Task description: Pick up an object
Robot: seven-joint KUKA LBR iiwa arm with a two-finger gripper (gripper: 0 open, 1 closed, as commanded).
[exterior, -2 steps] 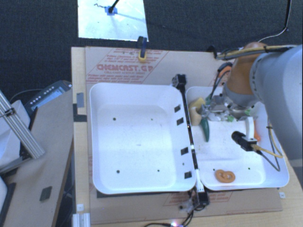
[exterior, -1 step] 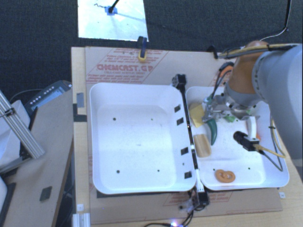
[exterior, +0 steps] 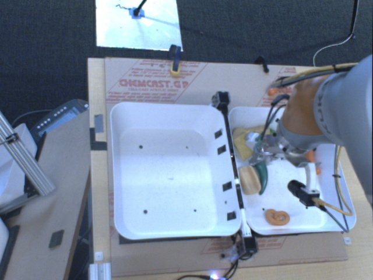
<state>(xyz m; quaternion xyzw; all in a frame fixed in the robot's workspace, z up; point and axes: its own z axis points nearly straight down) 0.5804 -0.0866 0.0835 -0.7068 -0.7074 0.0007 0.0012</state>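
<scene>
Grey and bulky, the arm is closest to the lens and reaches in from the right, so it covers much of the right bin. The left bin plays no part in this attempt. All the candidates are crowded against the right bin's inner wall: a pale yellow piece, a tan wedge, a green curved piece touching that wedge, and an orange ring lying apart nearer the front rim.

That crowding is probably the main risk. A close here could catch two things at once, pinch only an edge so the piece slips on the lift, or push the pile against the wall and the black clips on the divider. The yellow cable looping near the wrist might also snag.

As for pose, the forearm slopes down and to the left, with the orange band just above the wrist. The gripper is low among the yellow and green pieces. Whether it is released or clenched I cannot tell, and nothing can be seen held in it
</scene>
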